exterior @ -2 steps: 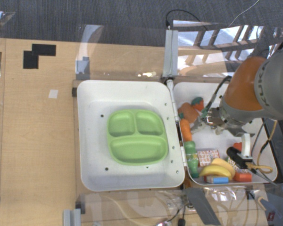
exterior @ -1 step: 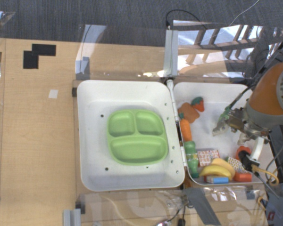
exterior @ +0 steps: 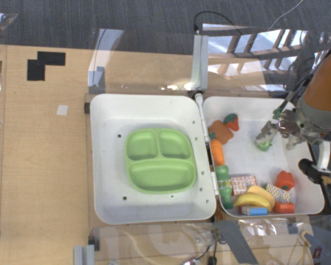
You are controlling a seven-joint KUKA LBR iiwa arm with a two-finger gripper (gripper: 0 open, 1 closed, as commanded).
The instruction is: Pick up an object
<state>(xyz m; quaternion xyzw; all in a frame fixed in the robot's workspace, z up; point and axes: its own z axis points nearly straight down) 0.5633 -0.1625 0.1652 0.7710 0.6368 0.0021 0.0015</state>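
Near edge, right bin: banana (exterior: 254, 197) lies along the front wall of the right bin (exterior: 314, 206), a small box with a printed face (exterior: 243, 184) just behind it, a flat orange piece (exterior: 284, 207) at its right end.
Front right: red-orange pepper (exterior: 285, 179), apart from the banana cluster.
Divider side: orange carrot (exterior: 217, 152) along the left wall, green piece (exterior: 223, 173) below it, brown slab (exterior: 221, 131) above, small red-and-green item (exterior: 231, 121) behind that.
Left bin (exterior: 105, 148): 1 green divided plate (exterior: 160, 160), 3 compartments, sitting centre.
Gripper (exterior: 277, 135): over the right bin's back half, 2 fingers spread apart, pointing down.
Pale green object (exterior: 263, 143): at the left finger, touching or just beside it; cannot tell whether it is gripped.
Arm (exterior: 323, 93): enters from the right, orange band above the wrist.
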